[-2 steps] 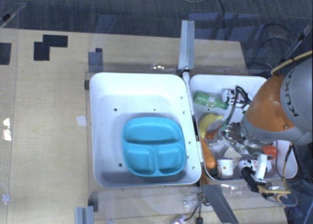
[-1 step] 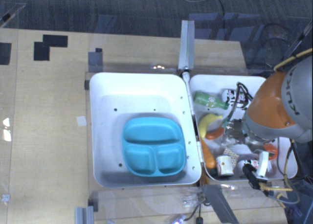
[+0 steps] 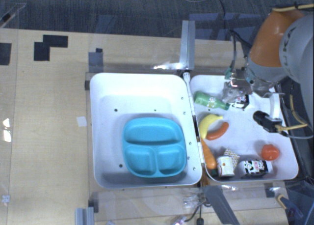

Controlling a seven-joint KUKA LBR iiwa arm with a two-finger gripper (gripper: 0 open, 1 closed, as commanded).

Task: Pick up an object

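Note:
My gripper (image 3: 234,95) hangs low over the far part of the right bin (image 3: 289,167), close to the right end of a green bottle (image 3: 210,101) that lies on its side. Just below the bottle lie a yellow banana (image 3: 207,122) and an orange-red sausage (image 3: 217,130). An orange carrot (image 3: 208,156) rests along the bin's left wall. Near the front sit a small white cup (image 3: 225,166), a black-and-white bottle (image 3: 254,167) and a red tomato-like ball (image 3: 270,152).
The left bin (image 3: 105,101) holds a blue three-compartment plate (image 3: 154,146). A metal post (image 3: 188,42) stands behind the divide between the bins. The arm's grey body and orange band (image 3: 274,37) fill the upper right, with black cables beside the right bin.

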